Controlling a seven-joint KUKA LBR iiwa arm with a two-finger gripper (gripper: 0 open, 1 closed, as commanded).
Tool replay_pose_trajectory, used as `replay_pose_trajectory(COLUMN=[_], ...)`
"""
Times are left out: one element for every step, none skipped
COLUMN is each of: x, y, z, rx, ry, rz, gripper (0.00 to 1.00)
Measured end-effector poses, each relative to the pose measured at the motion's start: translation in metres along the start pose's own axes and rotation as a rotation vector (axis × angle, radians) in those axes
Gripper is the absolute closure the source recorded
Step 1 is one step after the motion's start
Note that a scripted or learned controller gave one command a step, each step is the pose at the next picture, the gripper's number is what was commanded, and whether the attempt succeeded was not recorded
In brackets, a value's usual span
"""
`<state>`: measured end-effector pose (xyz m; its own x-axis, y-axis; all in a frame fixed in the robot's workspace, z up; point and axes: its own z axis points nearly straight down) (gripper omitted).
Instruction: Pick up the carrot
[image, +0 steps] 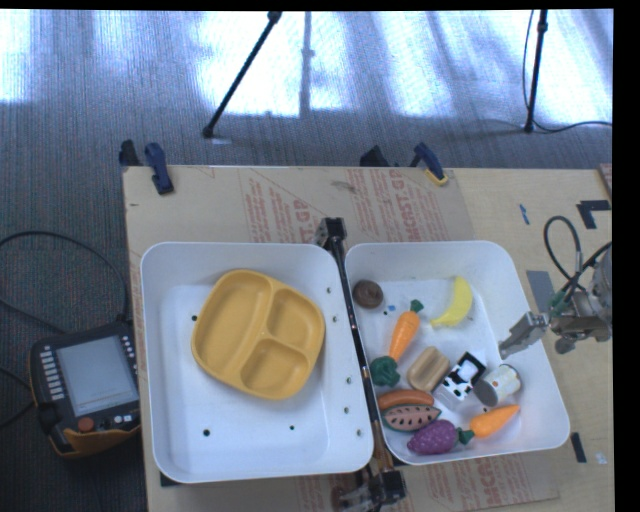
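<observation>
- The bench (250, 195) carries two shallow white bins side by side, the left bin (170, 440) and the right bin (530, 290), meeting along a dark seam at the middle.
- In the left bin lies a yellow divided plate (259, 333), set toward the bin's far half.
- The carrot (404, 332) — orange with a green top — lies in the right bin, left of centre, its leafy end pointing away from the camera and its tip toward a green broccoli piece (384, 371).
- A yellow banana (455, 303) sits just beside the carrot's top on the right; a brown round piece (367, 293) lies near the seam, up and to the left of it.
- Nearer the camera are a tan bread piece (429, 368), a black-and-white block (461, 378), a hot dog (405, 399), a watermelon slice (411, 417), purple grapes (435, 437), a small can (497, 384) and a second, smaller carrot (492, 421) at the front right.
- The gripper (520, 335) hangs over the right side of the right bin, well apart from the carrot and just above the small can; nothing is seen between its fingers, and whether they are apart or together cannot be told.
- A handheld control pad (88, 395) rests on the floor left of the bench.
</observation>
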<state>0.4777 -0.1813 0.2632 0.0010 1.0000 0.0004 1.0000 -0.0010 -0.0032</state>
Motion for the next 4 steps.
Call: replay_pose_trajectory(x=[0.063, 0.086, 0.102, 0.103], y=[0.066, 0.109, 0.138, 0.137], z=[0.155, 0.178, 0.176, 0.167], rx=[0.018, 0.003, 0.002, 0.009], ry=[0.009, 0.003, 0.001, 0.001], rz=[-0.184, 0.065, 0.387, 0.379], gripper=[0.00, 0.00, 0.00, 1.00])
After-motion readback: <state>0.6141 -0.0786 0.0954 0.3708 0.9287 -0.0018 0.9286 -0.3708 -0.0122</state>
